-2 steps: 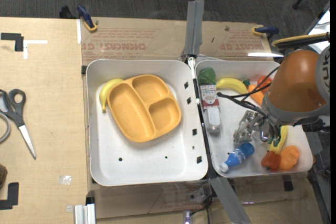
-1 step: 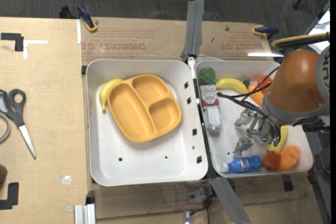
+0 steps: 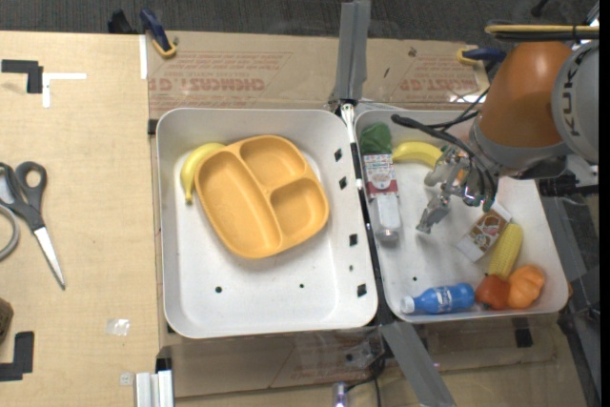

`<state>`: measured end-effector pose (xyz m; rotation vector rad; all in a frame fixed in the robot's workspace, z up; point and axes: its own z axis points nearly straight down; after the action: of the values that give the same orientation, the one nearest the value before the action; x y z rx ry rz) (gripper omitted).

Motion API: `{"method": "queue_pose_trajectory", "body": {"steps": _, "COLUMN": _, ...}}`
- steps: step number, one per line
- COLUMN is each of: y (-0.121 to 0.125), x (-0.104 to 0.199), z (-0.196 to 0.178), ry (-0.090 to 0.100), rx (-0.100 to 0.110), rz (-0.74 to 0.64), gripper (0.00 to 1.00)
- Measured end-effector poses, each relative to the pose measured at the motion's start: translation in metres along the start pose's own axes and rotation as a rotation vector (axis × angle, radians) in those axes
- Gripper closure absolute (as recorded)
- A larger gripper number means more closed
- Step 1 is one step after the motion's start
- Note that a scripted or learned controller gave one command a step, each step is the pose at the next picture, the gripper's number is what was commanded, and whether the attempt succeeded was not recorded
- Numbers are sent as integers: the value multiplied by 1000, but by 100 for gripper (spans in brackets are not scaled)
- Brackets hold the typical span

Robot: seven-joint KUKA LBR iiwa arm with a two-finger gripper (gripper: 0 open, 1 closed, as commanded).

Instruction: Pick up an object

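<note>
The two bins (image 3: 257, 315) are made of smooth white plastic with a slight gloss. A matt orange-yellow plastic divided plate (image 3: 259, 193) is seen in the left one. The bench (image 3: 76, 205) is of pale, matt wood. Brown cardboard (image 3: 238, 76) looks dull and rough. The scissors (image 3: 36, 219) have shiny metal blades.

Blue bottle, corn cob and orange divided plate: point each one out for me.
blue bottle (image 3: 440, 299), camera view, middle of its body.
corn cob (image 3: 504, 249), camera view, middle of the cob.
orange divided plate (image 3: 259, 195), camera view, the ridge between its compartments.
</note>
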<state>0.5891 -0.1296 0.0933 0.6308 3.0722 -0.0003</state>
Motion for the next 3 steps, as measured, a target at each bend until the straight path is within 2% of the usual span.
{"method": "queue_pose_trajectory", "body": {"steps": 1, "y": 1, "x": -60, "z": -1, "ry": 25, "rx": 7, "rz": 147, "gripper": 0}}
{"method": "queue_pose_trajectory", "body": {"steps": 2, "y": 2, "x": -66, "z": -13, "ry": -3, "rx": 2, "rz": 145, "gripper": 100}}
{"method": "queue_pose_trajectory", "body": {"steps": 3, "y": 40, "x": -34, "z": -147, "ry": 0, "rx": 1, "rz": 240, "gripper": 100}}
